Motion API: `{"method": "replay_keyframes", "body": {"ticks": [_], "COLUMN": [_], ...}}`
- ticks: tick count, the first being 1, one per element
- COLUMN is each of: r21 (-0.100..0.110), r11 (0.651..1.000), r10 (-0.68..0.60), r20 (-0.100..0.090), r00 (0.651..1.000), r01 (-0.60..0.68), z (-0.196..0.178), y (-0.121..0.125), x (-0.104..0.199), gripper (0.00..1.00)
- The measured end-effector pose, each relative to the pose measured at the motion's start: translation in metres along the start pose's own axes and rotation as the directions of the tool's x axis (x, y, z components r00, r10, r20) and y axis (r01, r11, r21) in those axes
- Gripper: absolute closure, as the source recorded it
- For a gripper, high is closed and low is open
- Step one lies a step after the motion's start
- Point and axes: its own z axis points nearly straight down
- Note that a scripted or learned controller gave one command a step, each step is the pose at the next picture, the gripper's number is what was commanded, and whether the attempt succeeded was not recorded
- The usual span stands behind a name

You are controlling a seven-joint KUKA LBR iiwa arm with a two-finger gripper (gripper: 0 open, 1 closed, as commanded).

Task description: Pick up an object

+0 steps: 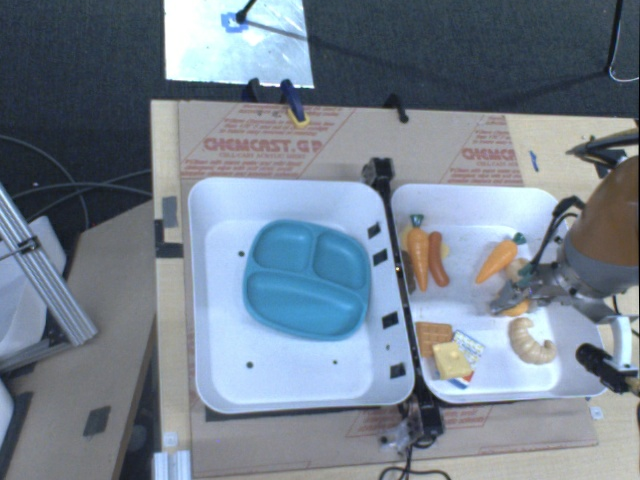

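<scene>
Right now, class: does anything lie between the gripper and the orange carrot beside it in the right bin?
Nothing visible does. The gripper sits in the right bin, just below and right of the carrot, with bare bin floor between them. The croissant lies on the gripper's other side.

Dark carpet floor [80,58] runs round the bench, black cables [60,183] trailing over it at left. Beyond the bench's far edge lies a shiny metal sheet [235,28]. Brown printed cardboard [330,133] covers the benchtop; aluminium framing [40,278] stands at left.
</scene>
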Motion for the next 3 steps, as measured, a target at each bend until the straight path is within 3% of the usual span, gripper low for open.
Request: {"method": "replay_keyframes", "body": {"ticks": [3], "r21": [-0.002], "r11": [1.000], "r10": [-0.003], "r20": [0.001], "r00": [1.000], "r01": [0.003], "z": [-0.125], "y": [0.012], "x": [-0.006], "gripper": [1.00]}}
